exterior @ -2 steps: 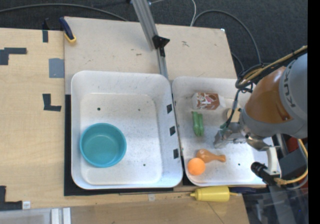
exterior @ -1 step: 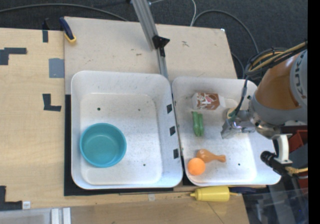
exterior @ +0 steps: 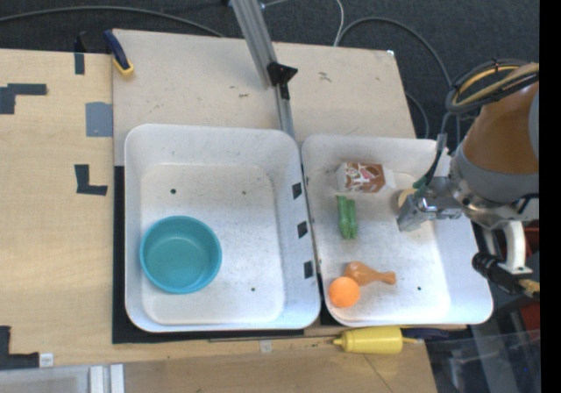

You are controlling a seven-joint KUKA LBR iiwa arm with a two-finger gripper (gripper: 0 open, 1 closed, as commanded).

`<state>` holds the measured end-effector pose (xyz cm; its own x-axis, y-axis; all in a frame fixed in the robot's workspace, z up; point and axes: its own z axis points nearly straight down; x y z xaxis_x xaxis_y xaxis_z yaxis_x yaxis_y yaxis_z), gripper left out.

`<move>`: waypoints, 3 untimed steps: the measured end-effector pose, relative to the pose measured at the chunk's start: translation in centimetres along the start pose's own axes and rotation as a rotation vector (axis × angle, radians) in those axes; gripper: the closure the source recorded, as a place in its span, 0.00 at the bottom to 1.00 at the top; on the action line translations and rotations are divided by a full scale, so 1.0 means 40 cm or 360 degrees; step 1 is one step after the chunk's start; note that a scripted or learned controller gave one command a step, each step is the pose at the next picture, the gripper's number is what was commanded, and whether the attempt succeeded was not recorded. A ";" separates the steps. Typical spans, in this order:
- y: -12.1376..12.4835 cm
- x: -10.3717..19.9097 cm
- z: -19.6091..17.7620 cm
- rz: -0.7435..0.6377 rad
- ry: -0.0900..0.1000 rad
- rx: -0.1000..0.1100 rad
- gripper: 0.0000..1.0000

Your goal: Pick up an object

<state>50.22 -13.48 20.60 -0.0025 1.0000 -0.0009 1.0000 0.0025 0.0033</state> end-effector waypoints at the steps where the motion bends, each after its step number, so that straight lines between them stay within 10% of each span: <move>1: 0.001 0.000 -0.116 0.0002 0.0000 0.0002 1.00; 3: 0.071 0.281 -0.094 -0.0009 0.0004 0.0007 1.00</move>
<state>53.00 -2.22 24.36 -0.0081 1.0000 0.0017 1.0000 0.0081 -0.0013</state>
